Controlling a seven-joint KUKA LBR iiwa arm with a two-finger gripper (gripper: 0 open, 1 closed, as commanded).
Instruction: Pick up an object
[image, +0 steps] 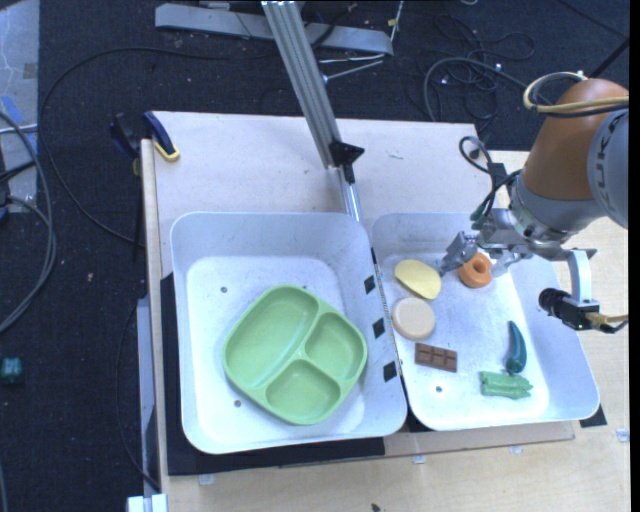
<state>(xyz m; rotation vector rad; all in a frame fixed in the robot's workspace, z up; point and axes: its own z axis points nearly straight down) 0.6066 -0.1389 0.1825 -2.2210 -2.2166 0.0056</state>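
Donut (476, 271), orange, lies in the right bin (560, 400) near its far rim, just at the end effector (478, 252), which hangs over it from the right; whether its fingers are apart or together I cannot tell; beside the donut sits a yellow piece (418, 279), a round cream piece (413, 319) nearer, then a brown bar (436, 357), a dark green pepper (515, 347) and a green item (504, 385); the left bin (200, 400) holds a green divided plate (294, 353).
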